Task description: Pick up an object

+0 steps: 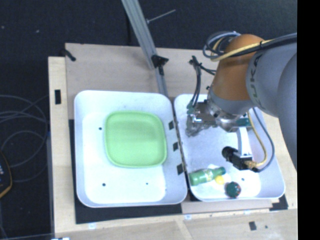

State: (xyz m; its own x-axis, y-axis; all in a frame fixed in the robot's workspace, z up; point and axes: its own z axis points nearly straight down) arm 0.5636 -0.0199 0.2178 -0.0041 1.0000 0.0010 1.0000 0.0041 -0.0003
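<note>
Gripper low over right bin, upper-left part, near divider; grip state cannot tell. Green bottle lies below it toward near wall, apart, long axis roughly left-right. Green ball just beyond. Green plate in left bin.

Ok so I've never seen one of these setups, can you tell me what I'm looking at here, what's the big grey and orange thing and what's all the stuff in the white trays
The big grey and orange thing is a robot arm, reaching in from the right. At its end is a gripper for picking things up; it hangs over the right white bin, near the bin's upper left corner. I cannot tell whether it holds anything. The picture comes from one fixed camera above the bench, looking down at a slant. Two shallow white bins sit side by side. The left bin holds a pale green square plate. The right bin holds a small green bottle, a small yellow piece and a dark green ball, all near its front edge.
</note>
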